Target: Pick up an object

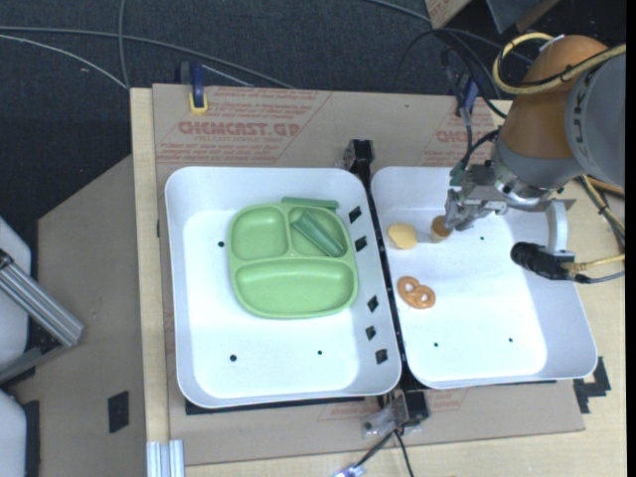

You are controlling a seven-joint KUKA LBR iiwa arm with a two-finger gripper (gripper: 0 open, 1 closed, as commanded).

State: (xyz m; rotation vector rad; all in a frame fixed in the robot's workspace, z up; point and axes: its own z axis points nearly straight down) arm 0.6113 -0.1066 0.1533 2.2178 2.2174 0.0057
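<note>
Here, the pincer is seen low in the right white bin, just beside a small brown round piece. Whether it is open or closed cannot be told. A yellow rounded lump and an orange pretzel-shaped piece lie nearby.

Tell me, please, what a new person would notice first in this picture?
The green divided plate in the left bin draws the eye first. Next comes the grey arm with its orange band, reaching into the right bin, its gripper low over a small brown item. Nearby lie a yellow piece and an orange pretzel.
</note>
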